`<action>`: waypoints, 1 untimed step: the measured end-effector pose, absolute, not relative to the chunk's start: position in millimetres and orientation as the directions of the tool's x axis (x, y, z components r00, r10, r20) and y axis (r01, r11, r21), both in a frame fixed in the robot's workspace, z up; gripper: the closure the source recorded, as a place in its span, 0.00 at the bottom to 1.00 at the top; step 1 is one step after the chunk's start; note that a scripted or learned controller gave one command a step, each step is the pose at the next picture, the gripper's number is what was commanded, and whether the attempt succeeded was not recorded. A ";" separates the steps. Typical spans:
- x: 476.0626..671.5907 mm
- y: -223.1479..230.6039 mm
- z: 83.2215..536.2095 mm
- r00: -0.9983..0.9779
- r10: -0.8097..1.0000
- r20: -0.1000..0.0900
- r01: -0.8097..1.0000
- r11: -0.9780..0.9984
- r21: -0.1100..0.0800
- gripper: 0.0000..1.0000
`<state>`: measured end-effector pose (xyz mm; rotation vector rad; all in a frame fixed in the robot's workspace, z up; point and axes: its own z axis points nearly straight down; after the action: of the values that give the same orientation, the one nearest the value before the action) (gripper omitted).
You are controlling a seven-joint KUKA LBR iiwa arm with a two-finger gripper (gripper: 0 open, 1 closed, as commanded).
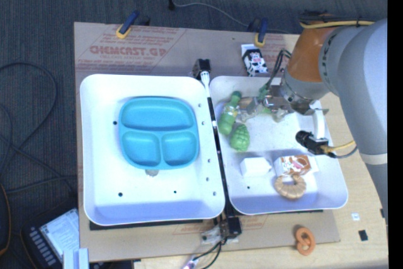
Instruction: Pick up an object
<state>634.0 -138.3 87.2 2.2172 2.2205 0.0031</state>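
In the camera view, the grey arm (352, 72) with its orange band reached in from the right and its pincer (267, 101) hung low over the far part of the right bin (327, 195); whether the pincer was apart or together could not be told, as the wrist hid much of it. Just to the pincer's left lay a green bottle (230, 107), tilted, with a bumpy green toy (240, 137) touching it on the near side. Nearer the camera than the pincer, a small white block (255, 166) sat on the bin floor, and beside it to the right lay a red and white packet (295, 165) with a tan ring-shaped pastry (289, 186) just below that. Well to the pincer's left, the left bin (101, 198) held a blue divided tray (157, 131). Beyond the pincer, on the table (126, 53), stood a small black and white figure (254, 62). Far below the pincer, outside the bins, an orange pretzel shape (305, 240) lay on the table.
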 end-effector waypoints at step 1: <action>634.7 -139.8 98.1 -0.003 1.000 -0.005 1.000 0.003 0.007 1.00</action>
<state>634.7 -139.8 98.1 2.2120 2.2186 0.0017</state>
